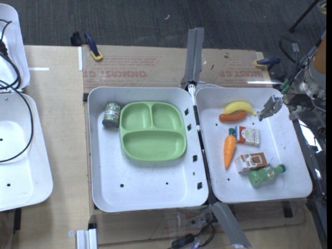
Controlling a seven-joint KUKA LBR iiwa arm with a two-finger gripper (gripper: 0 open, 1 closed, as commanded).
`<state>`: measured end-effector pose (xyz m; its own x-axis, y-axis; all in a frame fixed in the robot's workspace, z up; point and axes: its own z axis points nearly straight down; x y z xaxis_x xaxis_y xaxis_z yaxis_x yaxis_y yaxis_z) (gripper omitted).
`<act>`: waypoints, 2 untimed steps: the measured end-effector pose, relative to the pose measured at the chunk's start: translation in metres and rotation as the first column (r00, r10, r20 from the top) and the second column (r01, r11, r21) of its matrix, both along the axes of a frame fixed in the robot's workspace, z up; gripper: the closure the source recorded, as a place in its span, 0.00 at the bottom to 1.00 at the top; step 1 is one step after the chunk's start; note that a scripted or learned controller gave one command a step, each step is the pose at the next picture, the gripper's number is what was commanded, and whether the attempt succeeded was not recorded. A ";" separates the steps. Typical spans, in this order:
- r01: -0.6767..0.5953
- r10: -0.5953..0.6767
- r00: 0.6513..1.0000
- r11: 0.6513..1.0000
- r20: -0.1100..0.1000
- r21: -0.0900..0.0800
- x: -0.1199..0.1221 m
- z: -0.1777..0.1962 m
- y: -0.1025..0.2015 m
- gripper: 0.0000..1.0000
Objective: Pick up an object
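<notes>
Camera view: gripper hovers just right of the banana in the right bin, fingers slightly parted, holding nothing; banana likely light, rigid, smooth plastic; grasp judged best across its curved middle; sausage touches its underside.

2 white bins, 1 green plate, 1 can, 1 banana, 1 sausage, 1 carrot, 2 cartons, 1 green bottle, 1 gripper.
</notes>
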<state>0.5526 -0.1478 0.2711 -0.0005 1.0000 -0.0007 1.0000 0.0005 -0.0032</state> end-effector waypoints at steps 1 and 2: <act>0.023 -0.023 1.000 1.000 0.000 0.001 0.000 -0.164 0.032 0.00; 0.009 -0.009 1.000 1.000 0.000 0.001 -0.030 -0.180 0.054 0.00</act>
<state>0.5225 -0.0942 0.0908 0.0088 1.0000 0.0002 1.0000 -0.0088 -0.0033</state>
